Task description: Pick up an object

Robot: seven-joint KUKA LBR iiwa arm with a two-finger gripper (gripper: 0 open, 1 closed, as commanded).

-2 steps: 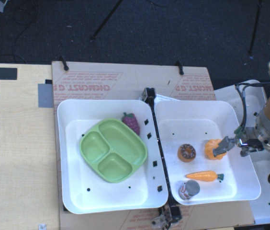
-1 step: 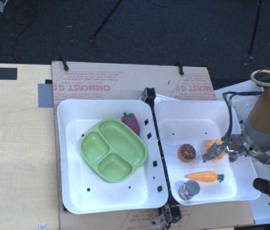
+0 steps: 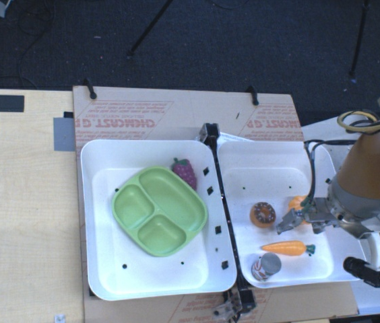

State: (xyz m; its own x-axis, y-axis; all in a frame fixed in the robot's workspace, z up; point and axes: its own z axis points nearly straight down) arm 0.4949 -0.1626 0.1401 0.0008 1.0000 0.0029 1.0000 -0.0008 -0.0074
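The right bin (image 3: 281, 173) is holding a round donut (image 3: 263, 214), a carrot (image 3: 286, 248) and a cup (image 3: 266, 266); the fingers (image 3: 286, 223) are hanging open, holding nothing.

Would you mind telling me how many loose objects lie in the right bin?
4: a donut mid-bin, a carrot below it, a cup at the near edge, and an orange item partly behind the gripper. The arm may hide more.
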